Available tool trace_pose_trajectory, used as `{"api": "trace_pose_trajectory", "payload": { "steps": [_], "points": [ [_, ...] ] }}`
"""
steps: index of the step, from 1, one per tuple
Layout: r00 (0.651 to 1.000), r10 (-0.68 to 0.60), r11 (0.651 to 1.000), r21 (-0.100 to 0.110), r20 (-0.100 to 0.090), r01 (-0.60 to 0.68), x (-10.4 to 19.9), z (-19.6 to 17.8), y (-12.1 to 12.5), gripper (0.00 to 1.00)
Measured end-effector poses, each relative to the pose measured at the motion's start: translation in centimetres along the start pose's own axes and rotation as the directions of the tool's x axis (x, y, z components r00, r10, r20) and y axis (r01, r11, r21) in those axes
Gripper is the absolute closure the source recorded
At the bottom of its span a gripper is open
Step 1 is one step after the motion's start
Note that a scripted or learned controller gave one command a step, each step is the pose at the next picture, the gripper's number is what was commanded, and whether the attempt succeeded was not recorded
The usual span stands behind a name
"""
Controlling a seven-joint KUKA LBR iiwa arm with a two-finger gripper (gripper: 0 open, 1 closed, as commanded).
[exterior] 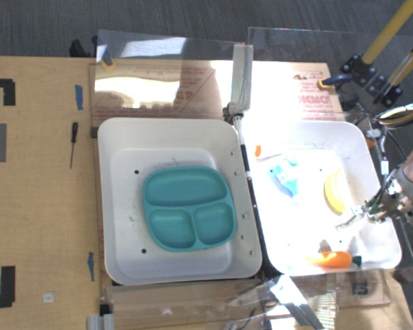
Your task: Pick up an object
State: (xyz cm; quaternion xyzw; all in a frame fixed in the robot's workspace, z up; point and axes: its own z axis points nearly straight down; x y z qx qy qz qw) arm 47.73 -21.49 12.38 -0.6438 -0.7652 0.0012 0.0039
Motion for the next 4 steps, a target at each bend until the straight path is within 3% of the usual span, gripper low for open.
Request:
{"api": "trace_pose_trajectory", "payload": {
  "steps": [1, 2, 3, 4],
  "points": [
    [0.979, 0.202, 0.979, -0.004, 0.000, -0.202, 4.7, 0.7, 1.0, 0.00],
    [0.954, 0.301, 0.954, -0.009, -0.001, -0.301, 3.4, 3.7, 0.9, 0.00],
    [0.768, 0.641, 0.768, -0.008, -0.002, -0.641, 8.2, -2.1, 1.7, 0.00],
    [0.848, 0.529, 0.848, -0.002, 0.000, -0.529, 11.6, -0.2, 3.5, 0.00]
  ]
}}
